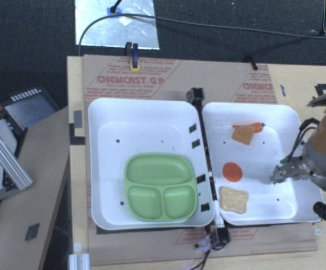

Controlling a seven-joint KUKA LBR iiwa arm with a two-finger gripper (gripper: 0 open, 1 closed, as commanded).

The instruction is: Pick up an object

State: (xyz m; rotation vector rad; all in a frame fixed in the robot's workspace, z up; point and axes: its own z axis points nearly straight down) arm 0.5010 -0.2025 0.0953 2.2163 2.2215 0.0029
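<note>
The right bin [275,117] holds three small items. An orange round piece [232,172] lies near its left side, a pale tan flat piece [233,199] sits at its front left, and a tan wedge with an orange carrot-like piece behind it [245,133] rests toward the back. My gripper [280,173] reaches in from the right edge, low over the right part of this bin, about a hand's width right of the orange round piece. Nothing shows between its fingers.
The left bin [112,117] carries a green three-compartment tray [160,185] at its front. Black clips run along the divider [202,151] between the bins. Cardboard lies under both bins, and a metal plate [117,16] sits beyond the bench.
</note>
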